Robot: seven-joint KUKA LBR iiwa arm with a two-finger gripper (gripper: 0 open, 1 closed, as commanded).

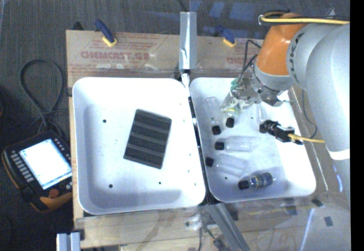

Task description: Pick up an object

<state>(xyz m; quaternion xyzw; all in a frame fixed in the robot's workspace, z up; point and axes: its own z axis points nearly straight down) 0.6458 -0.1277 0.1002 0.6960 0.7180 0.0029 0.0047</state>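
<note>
Camera view looks down on two white bins, and the arm (pixel 318 68), grey with its orange band (pixel 276 53), reaches into the right bin (pixel 296 181) from the right. The gripper (pixel 242 96) sits low over the far part of that bin, its tip among clear plastic; how it is set and whether it has hold of anything cannot be told from here.

Just at the gripper's tip, on its left, lies a clear bottle (pixel 219 107) with a black cap (pixel 216 128) pointing toward the near side, and a second small black cap (pixel 230 122) sits right below the tip. Nearer the camera from the gripper lie another clear bottle (pixel 239 144) with its cap to the left, then a further clear one (pixel 227 164) below it. Well apart from the gripper, at the bin's near edge, rests a darker bottle (pixel 257 181) on its side.

Far to the gripper's left, in the left bin (pixel 91 102), a dark ribbed rectangular pad (pixel 148 139) lies flat and tilted. Beyond that bin, off the bench, a handheld pendant (pixel 40 170) with a lit screen rests on the floor
</note>
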